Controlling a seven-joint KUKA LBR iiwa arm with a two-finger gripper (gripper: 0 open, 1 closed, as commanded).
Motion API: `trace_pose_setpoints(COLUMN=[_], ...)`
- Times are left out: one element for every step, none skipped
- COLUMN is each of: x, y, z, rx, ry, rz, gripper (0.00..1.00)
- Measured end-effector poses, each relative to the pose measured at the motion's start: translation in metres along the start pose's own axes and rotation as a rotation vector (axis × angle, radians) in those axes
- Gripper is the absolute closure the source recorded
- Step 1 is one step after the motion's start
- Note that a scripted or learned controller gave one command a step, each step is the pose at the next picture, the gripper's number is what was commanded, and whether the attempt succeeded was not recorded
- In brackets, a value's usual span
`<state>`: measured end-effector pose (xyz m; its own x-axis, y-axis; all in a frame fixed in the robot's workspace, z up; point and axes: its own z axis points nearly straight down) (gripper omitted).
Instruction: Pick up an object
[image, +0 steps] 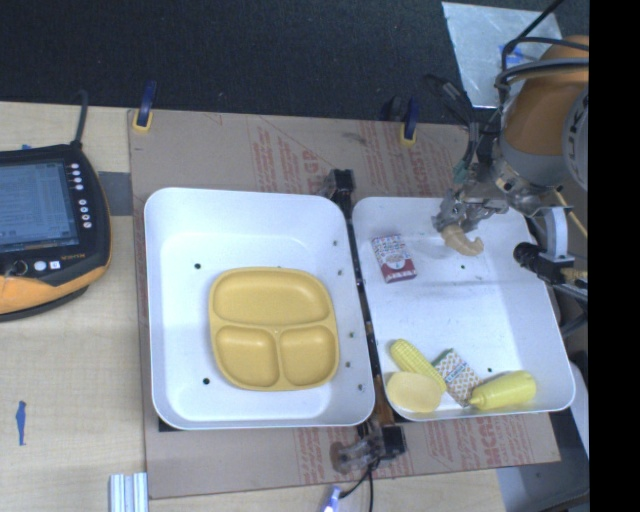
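Observation:
My gripper hangs over the far part of the right bin, with the arm coming in from the upper right. A small tan piece sits right at the gripper's lower end, touching it or just under it. I cannot tell whether it is gripped or lying on the bin floor. A red and white packet lies to its left. Along the near edge lie a corn cob, a pale yellow disc, a patterned packet and a long yellow piece.
The left bin holds a yellow divided plate. A control pendant with a screen lies on the bench at far left. Clamps hold the cardboard sheet at the back edge.

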<state>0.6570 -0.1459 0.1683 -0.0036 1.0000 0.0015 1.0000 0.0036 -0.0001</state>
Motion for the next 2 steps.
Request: trace_pose_setpoints(x=[0.091,0.153], y=[0.000,-0.038], z=[-0.024,-0.059], rx=[0.002,0.005], ry=[-0.002,-0.002], rz=[-0.003,-0.004], gripper=[1.00,1.00])
